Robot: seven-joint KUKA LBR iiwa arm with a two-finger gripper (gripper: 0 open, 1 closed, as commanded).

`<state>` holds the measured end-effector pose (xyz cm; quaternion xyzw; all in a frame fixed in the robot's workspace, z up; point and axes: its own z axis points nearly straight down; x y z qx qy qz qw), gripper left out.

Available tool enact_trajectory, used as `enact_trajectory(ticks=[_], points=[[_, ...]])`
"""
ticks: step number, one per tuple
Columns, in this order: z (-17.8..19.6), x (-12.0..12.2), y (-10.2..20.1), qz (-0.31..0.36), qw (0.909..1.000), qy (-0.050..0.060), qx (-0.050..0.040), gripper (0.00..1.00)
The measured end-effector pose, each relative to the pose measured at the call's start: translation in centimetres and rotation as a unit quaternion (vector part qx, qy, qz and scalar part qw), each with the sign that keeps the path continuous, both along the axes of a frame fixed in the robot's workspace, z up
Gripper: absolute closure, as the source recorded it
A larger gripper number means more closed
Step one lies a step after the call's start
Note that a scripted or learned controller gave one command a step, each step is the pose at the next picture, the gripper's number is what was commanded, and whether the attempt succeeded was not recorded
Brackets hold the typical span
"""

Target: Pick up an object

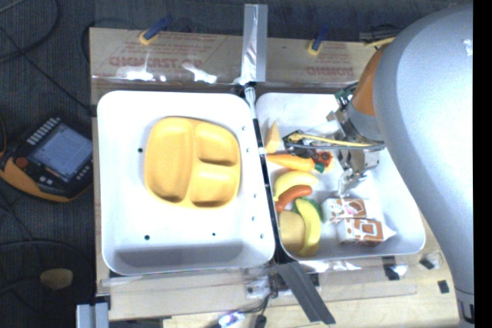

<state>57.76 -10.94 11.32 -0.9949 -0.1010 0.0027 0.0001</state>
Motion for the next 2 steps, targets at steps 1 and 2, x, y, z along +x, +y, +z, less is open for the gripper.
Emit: enact_trajectory(ticks=[1,2], points=[[0.0,0.0,0.0,0.000,1.0000,0.000,-0.0002,0.00],[-1.7,0.3,0.8,-0.004,0.9999,-0.014,-0.0059,0.00]])
